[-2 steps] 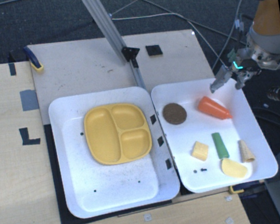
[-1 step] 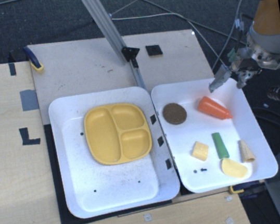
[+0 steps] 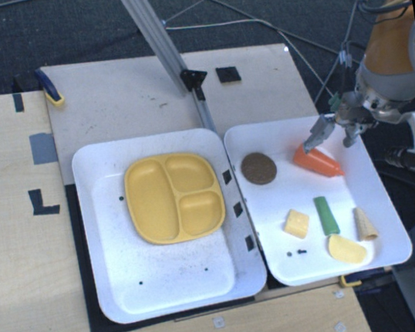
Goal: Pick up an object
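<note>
The right bin [image 3: 375, 189] holds several toy foods: an orange carrot-like piece [image 3: 318, 162], a brown round cookie [image 3: 258, 168], a pale yellow cube [image 3: 296, 224], a green stick [image 3: 325, 214], a yellow wedge [image 3: 347, 249] and a tan cone [image 3: 366, 224]. My gripper [image 3: 334, 134] hangs at the bin's upper right, just above and beside the orange piece. Its two fingers stand spread apart, with nothing between them.
The left bin [image 3: 102, 240] carries a yellow divided plate [image 3: 173, 196]. A slanted metal pole [image 3: 165, 47] rises behind the bins. Cables run across the dark floor at the top. A yellow-blue clamp [image 3: 49, 88] sits at the bench's far left corner.
</note>
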Robot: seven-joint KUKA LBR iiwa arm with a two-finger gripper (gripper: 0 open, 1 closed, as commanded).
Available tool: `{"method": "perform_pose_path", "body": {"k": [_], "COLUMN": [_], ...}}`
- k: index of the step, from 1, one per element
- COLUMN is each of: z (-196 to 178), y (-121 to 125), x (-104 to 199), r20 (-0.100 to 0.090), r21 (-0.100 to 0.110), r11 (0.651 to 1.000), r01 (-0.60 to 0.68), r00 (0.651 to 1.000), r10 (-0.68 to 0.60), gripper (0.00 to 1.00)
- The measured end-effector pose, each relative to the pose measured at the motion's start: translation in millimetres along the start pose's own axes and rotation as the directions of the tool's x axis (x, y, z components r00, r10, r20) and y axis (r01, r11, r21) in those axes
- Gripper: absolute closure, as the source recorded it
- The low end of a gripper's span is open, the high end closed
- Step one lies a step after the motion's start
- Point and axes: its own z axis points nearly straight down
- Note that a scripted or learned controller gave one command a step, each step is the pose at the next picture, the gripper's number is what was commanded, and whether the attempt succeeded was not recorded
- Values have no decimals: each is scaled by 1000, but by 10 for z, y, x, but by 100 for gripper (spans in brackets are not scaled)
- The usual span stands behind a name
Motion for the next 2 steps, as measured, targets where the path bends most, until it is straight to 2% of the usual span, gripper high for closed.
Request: {"method": "perform_pose_path", "body": {"k": [1,2], "z": [465,889], "y": [-61,3], "x": [-38,-97], "r20": [0,4], "r21": [1,-8], "r11": [1000,1000], "r01": [0,0], "r00": [1000,1000], "r10": [0,0], "gripper": [0,0]}}
